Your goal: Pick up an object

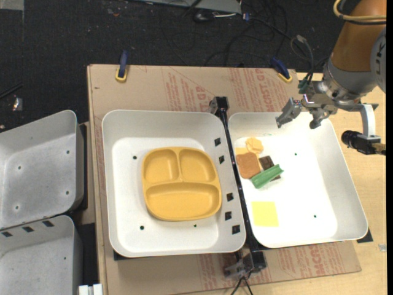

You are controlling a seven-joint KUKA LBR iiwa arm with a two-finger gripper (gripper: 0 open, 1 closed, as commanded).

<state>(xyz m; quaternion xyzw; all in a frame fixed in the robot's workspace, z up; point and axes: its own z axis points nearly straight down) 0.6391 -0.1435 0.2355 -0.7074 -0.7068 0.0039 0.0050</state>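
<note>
The jaws [303, 114] hang spread wide over the right white bin's [319, 195] far edge, gripping nothing. The small green block [266, 176] lies near the divider (crowded by brown pieces [248, 164]). Best drop straight down, straddling its narrow sides.

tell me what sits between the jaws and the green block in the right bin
Nothing: in the camera view the gripper hangs open over the bin's far edge, and only bare white bin floor separates it from the green block.
</note>
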